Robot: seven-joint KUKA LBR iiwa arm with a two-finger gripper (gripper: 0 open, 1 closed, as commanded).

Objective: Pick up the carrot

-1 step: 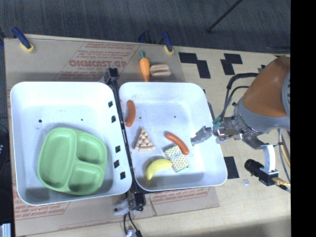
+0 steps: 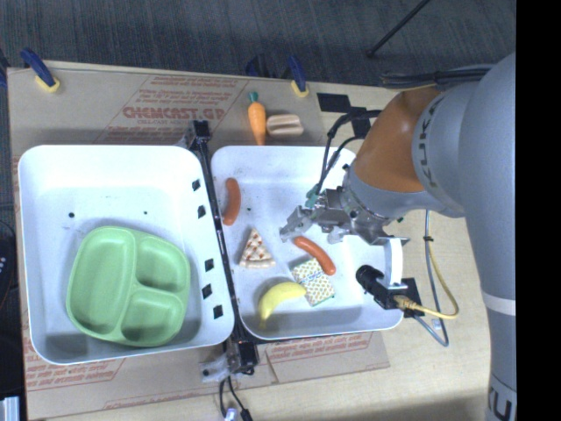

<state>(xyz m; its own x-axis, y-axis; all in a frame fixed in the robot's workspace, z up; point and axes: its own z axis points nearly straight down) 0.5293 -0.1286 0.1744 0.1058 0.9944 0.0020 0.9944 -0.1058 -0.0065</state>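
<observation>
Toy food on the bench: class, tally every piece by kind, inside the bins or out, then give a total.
Sausages: 2
Carrot: 1
Hot dog in a bun: 1
Pizza slice: 1
Banana: 1
Patterned square piece: 1
Total: 7

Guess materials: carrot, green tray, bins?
Carrot: likely moulded plastic toy; uniform orange body, green top, slight sheen. It lies on the bench outside the bins.
Green tray: looks like matte plastic; one even pale green, rounded moulded compartments.
Bins: probably thin glossy plastic; smooth white walls with soft reflections. Foam can't be ruled out.
</observation>
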